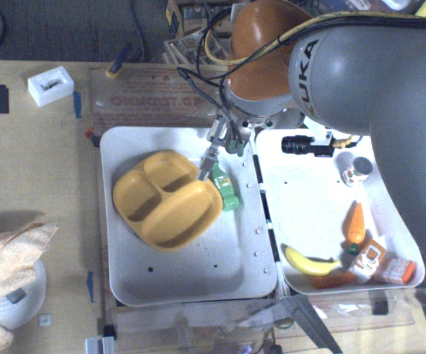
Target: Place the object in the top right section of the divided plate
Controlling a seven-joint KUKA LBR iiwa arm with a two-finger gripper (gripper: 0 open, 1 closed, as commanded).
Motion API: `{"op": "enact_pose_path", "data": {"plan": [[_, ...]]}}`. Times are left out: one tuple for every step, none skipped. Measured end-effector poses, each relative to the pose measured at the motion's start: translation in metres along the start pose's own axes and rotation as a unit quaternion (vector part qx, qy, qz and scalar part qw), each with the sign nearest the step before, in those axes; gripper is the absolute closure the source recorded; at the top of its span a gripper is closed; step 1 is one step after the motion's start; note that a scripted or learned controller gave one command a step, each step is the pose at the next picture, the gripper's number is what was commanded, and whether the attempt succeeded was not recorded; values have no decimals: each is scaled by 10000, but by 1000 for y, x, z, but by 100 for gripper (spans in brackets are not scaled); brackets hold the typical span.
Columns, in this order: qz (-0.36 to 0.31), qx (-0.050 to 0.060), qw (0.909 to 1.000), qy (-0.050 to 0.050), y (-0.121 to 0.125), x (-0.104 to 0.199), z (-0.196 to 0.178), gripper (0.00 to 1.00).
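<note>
1. A wooden bench (21,183) carries two white bins; the left bin (183,271) holds a yellow divided plate (165,198).
2. The gripper (211,161) hangs at the plate's upper right edge, fingers pinching a green object (225,188).
3. The right bin (309,205) holds a banana (309,262) and a carrot (355,223).

A small green object (226,188) lay just beside the right edge of the yellow divided plate (167,199) in the left bin.
</note>
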State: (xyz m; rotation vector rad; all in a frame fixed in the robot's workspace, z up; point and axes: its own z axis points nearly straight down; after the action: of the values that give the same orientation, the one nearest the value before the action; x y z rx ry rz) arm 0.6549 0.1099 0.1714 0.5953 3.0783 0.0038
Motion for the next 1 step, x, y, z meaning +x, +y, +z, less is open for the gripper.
{"op": "enact_pose_path", "data": {"plan": [[-987, -7, 9951, 2, 68, 34, -2, 0]]}}
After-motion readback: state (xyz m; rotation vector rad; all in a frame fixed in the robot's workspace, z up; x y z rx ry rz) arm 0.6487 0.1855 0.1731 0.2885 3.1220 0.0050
